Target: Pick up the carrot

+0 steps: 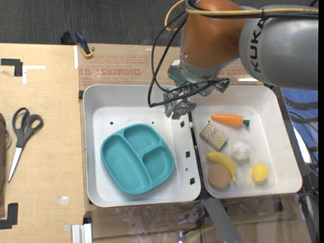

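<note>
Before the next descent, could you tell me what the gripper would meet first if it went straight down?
Probably the divider between the two bins, not the carrot; the gripper hangs about over it, though depth is unclear.

The two bins look like smooth white plastic with a soft shine. The teal plate at 7 o'clock looks like matt plastic. The carrot looks smooth, like a plastic toy. The arm has shiny grey and orange shells. The bench top looks like pale, flat wood. The scissors at 9 o'clock have metal blades.
</note>
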Motion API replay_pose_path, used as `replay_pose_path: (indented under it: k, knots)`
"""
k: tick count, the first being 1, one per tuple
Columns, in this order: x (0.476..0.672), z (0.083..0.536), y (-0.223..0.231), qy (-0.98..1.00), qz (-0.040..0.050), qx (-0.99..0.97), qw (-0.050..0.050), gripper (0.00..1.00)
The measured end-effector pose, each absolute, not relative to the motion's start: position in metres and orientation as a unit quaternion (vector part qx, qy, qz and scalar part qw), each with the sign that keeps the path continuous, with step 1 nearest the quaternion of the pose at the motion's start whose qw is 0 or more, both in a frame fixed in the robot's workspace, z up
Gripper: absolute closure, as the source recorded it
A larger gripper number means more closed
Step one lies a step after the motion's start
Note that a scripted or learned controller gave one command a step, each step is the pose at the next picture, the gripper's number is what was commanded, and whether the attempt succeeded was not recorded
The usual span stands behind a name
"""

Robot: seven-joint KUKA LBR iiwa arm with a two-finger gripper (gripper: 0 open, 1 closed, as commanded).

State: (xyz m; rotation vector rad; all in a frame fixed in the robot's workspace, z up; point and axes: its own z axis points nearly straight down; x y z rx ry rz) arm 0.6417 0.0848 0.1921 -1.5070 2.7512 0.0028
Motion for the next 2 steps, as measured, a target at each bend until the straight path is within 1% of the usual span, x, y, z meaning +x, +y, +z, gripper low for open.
replay_pose_path:
  k: [1, 2]
  knots:
    - [0.66, 0.199, 0.129, 0.834, 0.0003, -0.553, 0.003, 1.0]
    - [0.642, 0.29, 0.14, 0.839, 0.0002, -0.545, 0.003, 1.0]
